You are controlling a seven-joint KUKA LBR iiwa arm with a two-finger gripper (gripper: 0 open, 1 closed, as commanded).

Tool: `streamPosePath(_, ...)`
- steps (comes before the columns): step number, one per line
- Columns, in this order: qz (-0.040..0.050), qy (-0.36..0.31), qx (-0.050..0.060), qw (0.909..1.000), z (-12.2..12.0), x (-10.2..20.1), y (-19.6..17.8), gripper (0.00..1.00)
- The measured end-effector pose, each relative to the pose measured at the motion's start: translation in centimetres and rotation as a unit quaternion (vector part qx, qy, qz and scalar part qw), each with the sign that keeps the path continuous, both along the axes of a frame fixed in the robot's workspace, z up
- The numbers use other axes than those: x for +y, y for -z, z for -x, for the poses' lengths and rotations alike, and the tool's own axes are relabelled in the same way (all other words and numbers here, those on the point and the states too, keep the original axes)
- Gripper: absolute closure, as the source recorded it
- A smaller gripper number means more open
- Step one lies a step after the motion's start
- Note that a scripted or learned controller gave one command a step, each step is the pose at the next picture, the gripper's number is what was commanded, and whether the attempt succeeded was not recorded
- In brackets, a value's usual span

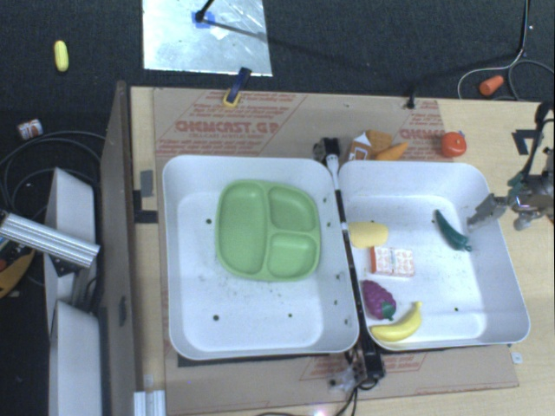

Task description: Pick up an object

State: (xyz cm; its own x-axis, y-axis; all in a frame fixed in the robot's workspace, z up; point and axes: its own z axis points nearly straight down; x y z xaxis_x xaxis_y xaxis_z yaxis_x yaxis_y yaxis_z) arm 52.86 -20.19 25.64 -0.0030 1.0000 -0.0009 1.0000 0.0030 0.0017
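Observation:
The right bin (pixel 486 323) holds several toy foods. A dark green pepper (pixel 451 230) lies toward its right side. A yellow lemon-like piece (pixel 368 233) sits by the left wall, with a white and orange box (pixel 393 261) just below it. Purple grapes (pixel 378 298) and a yellow banana (pixel 401 322) lie near the front left corner. My gripper (pixel 503 213) hovers over the bin's right rim, just right of the green pepper and apart from it. Nothing shows in its grasp.
The left bin (pixel 195 319) holds a green divided plate (pixel 267 230). Behind the right bin, a red tomato (pixel 453 144) and orange toy pieces (pixel 380 147) lie on the bench. A black divider (pixel 345 241) runs between the bins.

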Motion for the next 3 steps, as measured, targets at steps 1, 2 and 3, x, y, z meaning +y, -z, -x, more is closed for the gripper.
streamPosePath(1,-0.0006,-0.002,0.002,1.0,-4.9,-0.4,7.3,0.0)
streamPosePath(2,-0.0005,-0.002,0.001,1.0,-8.7,-0.3,17.7,0.0)
streamPosePath(3,0.0006,-0.002,-0.002,1.0,-8.8,-0.4,16.1,1.0)
